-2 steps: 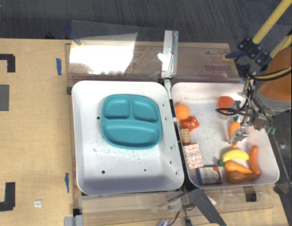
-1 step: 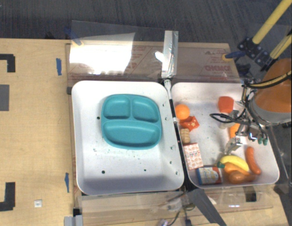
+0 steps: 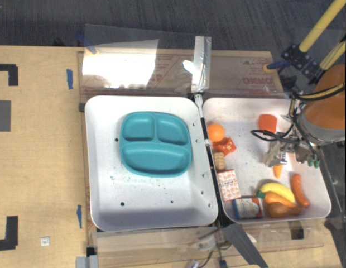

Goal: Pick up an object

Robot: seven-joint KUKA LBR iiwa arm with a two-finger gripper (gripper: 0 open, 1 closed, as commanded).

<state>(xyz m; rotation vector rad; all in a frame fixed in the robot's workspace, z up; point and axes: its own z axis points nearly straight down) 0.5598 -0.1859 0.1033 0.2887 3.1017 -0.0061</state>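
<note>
Jaws hung low in the right bin (image 3: pixel 323 202), near its right wall; couldn't tell if clenched or released. Small orange piece (image 3: pixel 278 171) sat just below them. Banana (image 3: pixel 277 191), sausage (image 3: pixel 299 190), orange ball (image 3: pixel 216 132) lay nearby. Teal divided plate (image 3: pixel 156 143) sat in left bin (image 3: pixel 100 166).

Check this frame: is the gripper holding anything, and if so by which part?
It cannot be told. The gripper sits low in the right bin, just above a small orange piece, but the view does not show anything between its fingers.
</note>
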